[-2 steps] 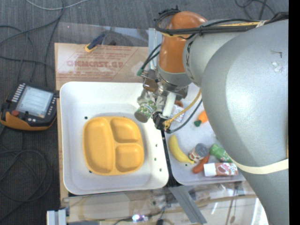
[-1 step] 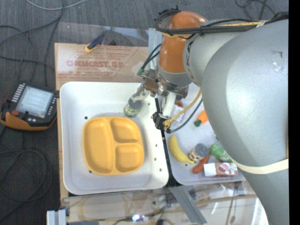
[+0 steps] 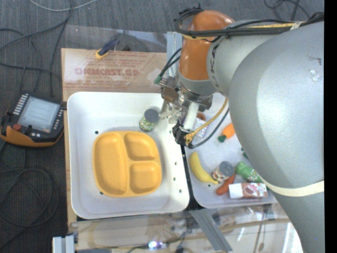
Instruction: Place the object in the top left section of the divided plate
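Can (image 3: 149, 119), small, round, grey-lidded, stands just beside yellow divided plate (image 3: 127, 162) in left bin (image 3: 79, 157); gripper (image 3: 178, 121) near it, fingers' state you cannot tell. Banana (image 3: 200, 167) in right bin (image 3: 210, 191).

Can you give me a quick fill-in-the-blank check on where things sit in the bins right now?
1. The yellow divided plastic plate lies in the ____ white bin.
2. The small grey-lidded can stands just beyond the plate's ____ edge.
3. The yellow banana lies in the ____ white bin.
4. The plate has ____ sections.

Missing words: left; far; right; three
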`<state>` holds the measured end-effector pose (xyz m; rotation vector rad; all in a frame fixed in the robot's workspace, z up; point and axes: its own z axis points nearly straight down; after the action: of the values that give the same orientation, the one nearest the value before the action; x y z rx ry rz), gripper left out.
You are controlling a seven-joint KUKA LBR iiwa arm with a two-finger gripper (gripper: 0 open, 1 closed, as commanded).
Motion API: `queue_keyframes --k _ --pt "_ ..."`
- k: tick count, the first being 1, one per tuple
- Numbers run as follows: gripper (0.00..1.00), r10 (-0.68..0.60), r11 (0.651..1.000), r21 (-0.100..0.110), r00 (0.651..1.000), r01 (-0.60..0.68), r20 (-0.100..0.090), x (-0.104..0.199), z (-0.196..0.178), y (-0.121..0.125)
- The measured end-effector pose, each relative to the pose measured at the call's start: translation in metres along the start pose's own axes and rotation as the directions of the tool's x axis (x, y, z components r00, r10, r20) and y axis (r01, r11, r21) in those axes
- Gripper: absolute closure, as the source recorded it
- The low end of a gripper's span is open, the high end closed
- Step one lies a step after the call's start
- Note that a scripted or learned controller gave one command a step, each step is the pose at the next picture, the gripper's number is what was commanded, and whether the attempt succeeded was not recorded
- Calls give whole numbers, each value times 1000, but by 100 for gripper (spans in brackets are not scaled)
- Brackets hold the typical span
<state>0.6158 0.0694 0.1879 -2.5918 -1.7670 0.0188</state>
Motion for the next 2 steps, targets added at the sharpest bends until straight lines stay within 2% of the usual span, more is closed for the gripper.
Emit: queue_keyframes --k 1,2 --pt "100 -34 999 -6 999 34 -2 -52 -2 -11" --pt "100 103 995 -5 995 -103 -4 -137 7 -11"
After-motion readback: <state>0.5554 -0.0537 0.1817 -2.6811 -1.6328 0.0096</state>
